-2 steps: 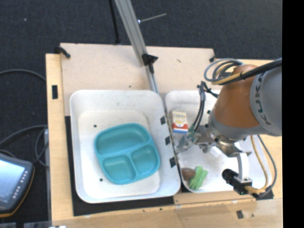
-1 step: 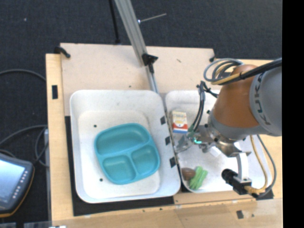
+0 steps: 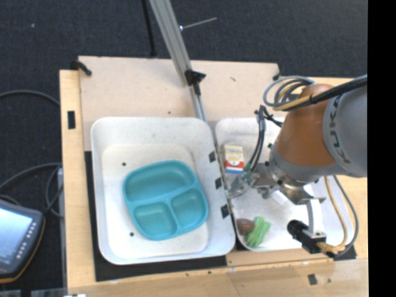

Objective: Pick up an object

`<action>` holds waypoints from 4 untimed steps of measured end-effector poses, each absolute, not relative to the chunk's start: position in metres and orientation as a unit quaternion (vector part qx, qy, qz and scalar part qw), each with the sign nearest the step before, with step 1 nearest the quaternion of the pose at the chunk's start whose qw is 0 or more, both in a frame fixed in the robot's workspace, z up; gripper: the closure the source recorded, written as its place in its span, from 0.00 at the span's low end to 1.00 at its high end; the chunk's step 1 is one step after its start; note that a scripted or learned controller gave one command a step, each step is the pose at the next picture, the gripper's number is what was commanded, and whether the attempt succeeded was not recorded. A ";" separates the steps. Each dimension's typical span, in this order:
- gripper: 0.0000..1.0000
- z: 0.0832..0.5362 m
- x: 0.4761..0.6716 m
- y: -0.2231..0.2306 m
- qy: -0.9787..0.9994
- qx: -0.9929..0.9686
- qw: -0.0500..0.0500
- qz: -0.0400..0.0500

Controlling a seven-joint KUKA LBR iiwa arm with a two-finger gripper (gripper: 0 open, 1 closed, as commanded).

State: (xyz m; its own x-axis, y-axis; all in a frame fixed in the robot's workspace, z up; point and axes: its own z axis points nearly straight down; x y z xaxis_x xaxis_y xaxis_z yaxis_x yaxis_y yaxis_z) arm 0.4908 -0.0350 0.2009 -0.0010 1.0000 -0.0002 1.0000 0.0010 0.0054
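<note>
In the right bin (image 3: 238,129) a small white carton with a red and blue label (image 3: 233,157) lies near the left wall. A green object (image 3: 259,231) and a brown one (image 3: 245,226) rest together at the bin's front left corner. The arm's orange band and grey wrist hang over the middle of this bin. My gripper (image 3: 242,185) reaches left from the wrist, just below the carton and above the green and brown objects. I see nothing held in it.
The left bin (image 3: 105,166) holds a teal divided tray (image 3: 165,198). A metal pole (image 3: 179,48) slants down from the top to the gap between the bins. Cables loop over the arm at the right.
</note>
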 end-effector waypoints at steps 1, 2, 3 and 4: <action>0.00 0.201 0.491 -0.034 0.707 0.708 0.002 0.002; 0.00 0.201 0.491 -0.034 0.706 0.708 0.002 0.002; 0.00 0.201 0.491 -0.034 0.705 0.709 0.002 0.002; 0.00 0.201 0.491 -0.019 0.709 0.705 0.002 0.002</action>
